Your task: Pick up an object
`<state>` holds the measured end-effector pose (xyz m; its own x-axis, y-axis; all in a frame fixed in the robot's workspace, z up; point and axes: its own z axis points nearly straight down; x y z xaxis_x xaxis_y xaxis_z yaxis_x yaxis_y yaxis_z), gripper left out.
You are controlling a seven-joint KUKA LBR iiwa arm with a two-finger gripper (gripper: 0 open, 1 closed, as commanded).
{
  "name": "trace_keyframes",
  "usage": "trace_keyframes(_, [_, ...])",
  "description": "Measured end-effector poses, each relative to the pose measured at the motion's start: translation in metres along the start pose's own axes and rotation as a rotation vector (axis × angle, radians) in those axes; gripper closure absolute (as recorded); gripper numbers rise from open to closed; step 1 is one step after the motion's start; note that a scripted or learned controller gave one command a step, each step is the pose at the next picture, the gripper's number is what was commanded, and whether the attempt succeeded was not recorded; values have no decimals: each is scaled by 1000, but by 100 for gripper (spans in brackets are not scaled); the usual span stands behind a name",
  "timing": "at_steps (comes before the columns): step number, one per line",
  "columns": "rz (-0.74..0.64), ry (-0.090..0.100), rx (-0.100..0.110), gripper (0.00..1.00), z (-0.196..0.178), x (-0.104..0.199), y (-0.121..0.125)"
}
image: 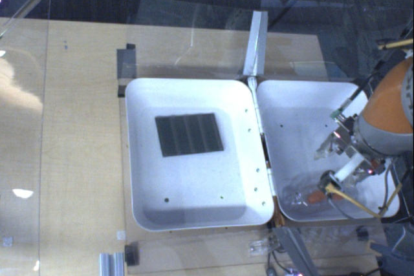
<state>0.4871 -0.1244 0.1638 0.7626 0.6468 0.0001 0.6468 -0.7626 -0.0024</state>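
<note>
Ribbed dark pad (189, 134): flat at centre of left bin (142, 191); probably light and flexible, too low to pinch from above, so take at an edge. Small orange piece (315, 197): near front wall of right bin (291, 119); probably light, pinch across. Gripper (328, 148): close by, opening not discernible.

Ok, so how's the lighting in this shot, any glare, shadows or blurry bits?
Camera view: strong glare washes out the bench at far left; soft shadow pools along the near wall of the left bin; the dark ribbed mat reads crisp; the small reddish thing in the right bin is blurry.
</note>
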Motion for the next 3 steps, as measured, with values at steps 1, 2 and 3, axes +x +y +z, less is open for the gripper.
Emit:
trace_keyframes(1, [-80,1,-3,0,-43,-12,56])
trace_keyframes(2, [-123,1,-4,0,-60,37,98])
trace_keyframes(3, [265,1,-3,0,-119,13,101])
